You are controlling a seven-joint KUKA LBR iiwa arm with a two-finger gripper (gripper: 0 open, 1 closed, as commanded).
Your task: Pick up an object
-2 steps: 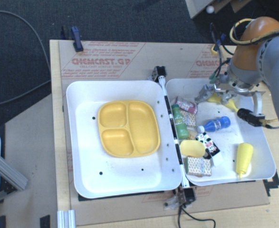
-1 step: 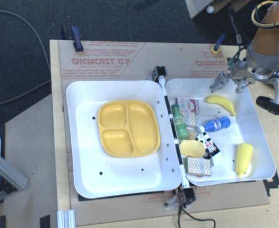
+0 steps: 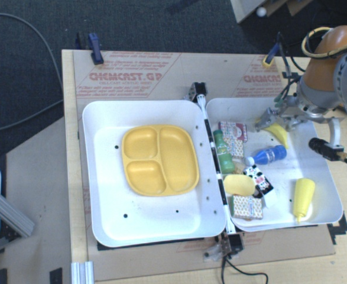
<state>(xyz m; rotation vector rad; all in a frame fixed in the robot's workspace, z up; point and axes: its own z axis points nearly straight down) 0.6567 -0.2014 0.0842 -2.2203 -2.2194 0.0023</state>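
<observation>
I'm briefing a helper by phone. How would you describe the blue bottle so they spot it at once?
Look in the right bin, the one crowded with small items. Near its middle lies the blue bottle, on its side, just below the banana. It is the one blue item among yellow and green ones.

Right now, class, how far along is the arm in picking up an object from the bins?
Done: the gripper has reached into the right bin, by the banana. In hand: nothing visibly lifted; whether the banana is gripped is unclear. Left: a secure grasp and lift. The blue bottle, yellow bottle and green bottle lie untouched; the yellow tray sits in the left bin.
</observation>
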